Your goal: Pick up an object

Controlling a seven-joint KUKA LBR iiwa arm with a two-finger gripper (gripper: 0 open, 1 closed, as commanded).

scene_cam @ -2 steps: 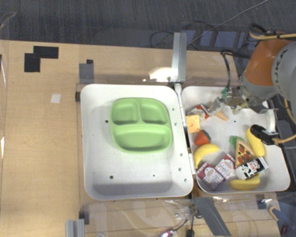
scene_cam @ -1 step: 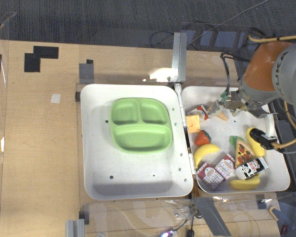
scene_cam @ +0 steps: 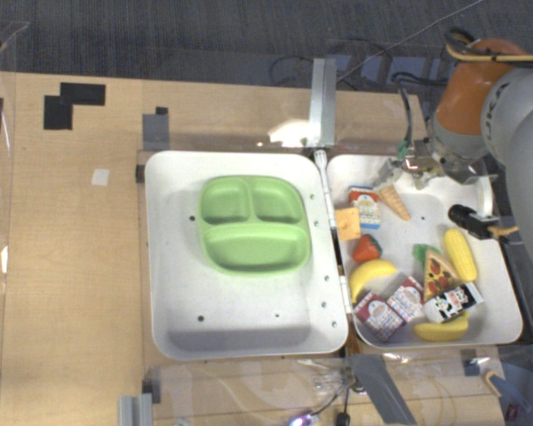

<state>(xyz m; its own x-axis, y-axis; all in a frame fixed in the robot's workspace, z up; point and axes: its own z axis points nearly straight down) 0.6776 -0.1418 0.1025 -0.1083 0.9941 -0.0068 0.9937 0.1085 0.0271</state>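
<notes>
The gripper [scene_cam: 407, 165] hangs over the far edge of the right bin [scene_cam: 506, 313] — can't tell its state. Closest grab is the cone [scene_cam: 393, 202], just nearer and left of it, long axis running diagonally.

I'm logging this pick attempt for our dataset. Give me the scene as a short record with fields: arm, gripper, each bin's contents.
arm: grey with orange band, reaching in from the right over the right bin's far edge
gripper: above the right bin's far side, jaws state unclear
left bin: green divided plate
right bin: toy foods, including corn cob, pizza slice, banana, ice cream cone
held object: none visible
</notes>
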